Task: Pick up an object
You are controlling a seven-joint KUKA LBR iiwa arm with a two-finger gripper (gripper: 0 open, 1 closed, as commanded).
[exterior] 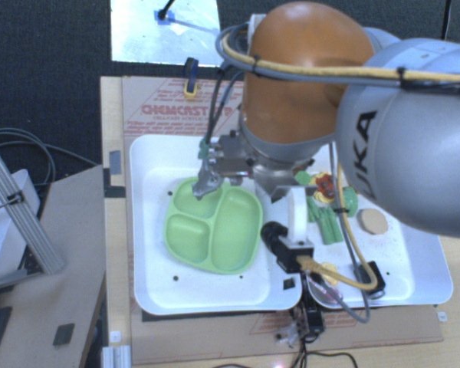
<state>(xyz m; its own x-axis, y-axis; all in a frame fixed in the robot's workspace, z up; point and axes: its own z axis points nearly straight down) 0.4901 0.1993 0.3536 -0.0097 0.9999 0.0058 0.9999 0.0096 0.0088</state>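
Over left bin [149, 282] — end effector [208, 176] | touching green tray [215, 228]

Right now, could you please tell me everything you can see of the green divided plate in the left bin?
The green plate is pale lime, looks like smooth plastic, and has rounded corners and raised ridges splitting it into three compartments, none holding anything visible. It lies flat and turned at a slant on the floor of the left bin, near the bin's middle. The gripper is down at its upper rim; the arm hides part of that edge.

The bench [115, 228] bears two white bins [149, 282] side by side.
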